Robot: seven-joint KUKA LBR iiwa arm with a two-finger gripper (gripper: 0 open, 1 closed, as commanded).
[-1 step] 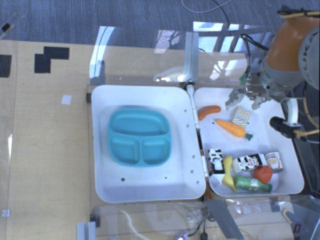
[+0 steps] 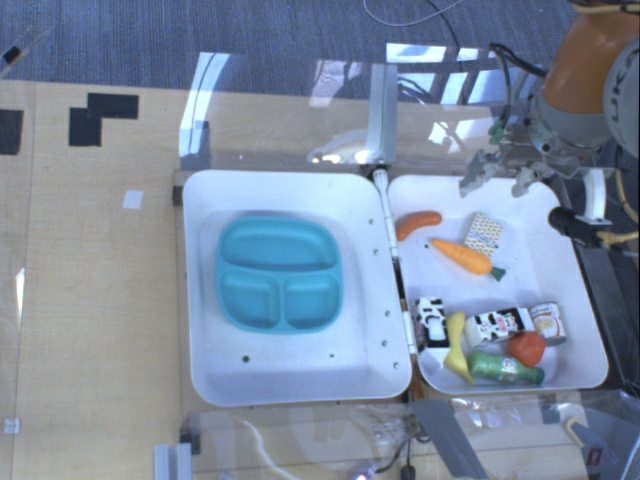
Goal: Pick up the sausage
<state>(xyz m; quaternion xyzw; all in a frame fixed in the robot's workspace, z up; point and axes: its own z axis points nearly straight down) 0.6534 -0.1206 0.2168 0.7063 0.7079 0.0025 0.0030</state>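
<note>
You see a smooth, glossy orange-red plastic sausage (image 2: 418, 224) in a shiny white plastic bin (image 2: 580, 268), beside a matt turquoise plastic divided tray (image 2: 279, 286), on a pale wood-look worktop (image 2: 90, 268).

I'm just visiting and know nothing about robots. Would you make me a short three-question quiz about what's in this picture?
1. True or false: the sausage lies in the right bin.
2. What sits in the left bin? A) a blue divided plate B) a carrot C) a can
3. Fill in: the orange vegetable just right of the sausage is a ____.

Key
1. True; it lies near that bin's upper left corner, apart from the gripper, which is near the bin's far edge.
2. A
3. carrot
</note>
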